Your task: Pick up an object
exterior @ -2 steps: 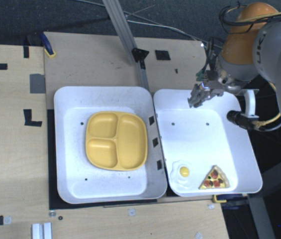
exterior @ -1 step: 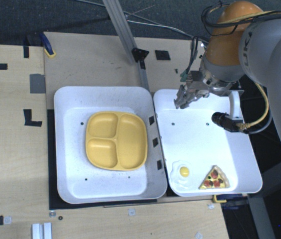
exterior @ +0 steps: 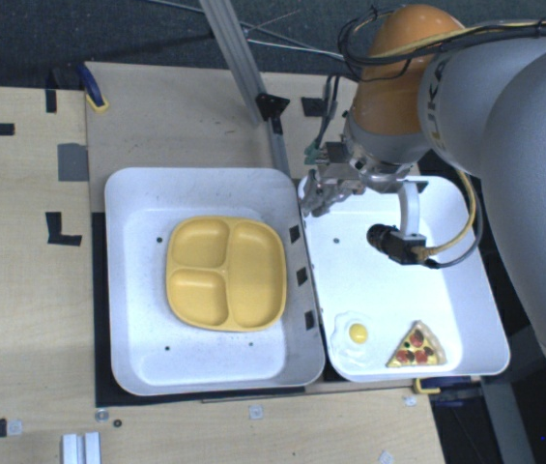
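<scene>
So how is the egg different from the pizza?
The egg is white with a yellow middle; the pizza is tan with red spots. The egg is a rounded blob; the pizza is a triangle. The egg lies left of the pizza. Both are flat toys in the right bin.

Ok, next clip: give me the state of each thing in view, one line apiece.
yellow divided plate: right side up, flat in the left bin, compartments bare.
fried egg: flat, yolk up, near the right bin's front edge.
pizza slice: flat, topping up, just right of the egg.
gripper: above the right bin's far-left corner, nothing seen in it.
</scene>
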Robot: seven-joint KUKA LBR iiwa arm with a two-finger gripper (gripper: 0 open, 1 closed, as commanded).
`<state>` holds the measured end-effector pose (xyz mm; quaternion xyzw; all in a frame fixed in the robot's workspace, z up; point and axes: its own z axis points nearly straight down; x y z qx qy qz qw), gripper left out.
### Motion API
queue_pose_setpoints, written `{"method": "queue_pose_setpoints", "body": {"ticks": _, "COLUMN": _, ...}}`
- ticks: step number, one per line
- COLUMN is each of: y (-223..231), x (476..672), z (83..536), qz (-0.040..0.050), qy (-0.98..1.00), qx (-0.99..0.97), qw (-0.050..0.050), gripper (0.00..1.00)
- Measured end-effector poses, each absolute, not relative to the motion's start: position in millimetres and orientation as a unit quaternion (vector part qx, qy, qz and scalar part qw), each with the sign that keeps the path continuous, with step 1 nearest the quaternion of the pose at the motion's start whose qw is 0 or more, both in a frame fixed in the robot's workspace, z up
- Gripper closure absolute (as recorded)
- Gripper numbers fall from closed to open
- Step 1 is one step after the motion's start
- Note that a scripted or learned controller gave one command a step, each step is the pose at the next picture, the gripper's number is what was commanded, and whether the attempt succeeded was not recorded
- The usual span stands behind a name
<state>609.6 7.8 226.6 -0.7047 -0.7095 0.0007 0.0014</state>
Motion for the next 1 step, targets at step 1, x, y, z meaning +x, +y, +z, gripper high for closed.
{"method": "queue_pose_setpoints", "body": {"ticks": 1, "y": 60.8, "x": 611.6, "z": 223.9, "qz": 0.0007, "qy": -0.709, "qx": -0.705, "qw": 0.0, "gripper": 1.0}}
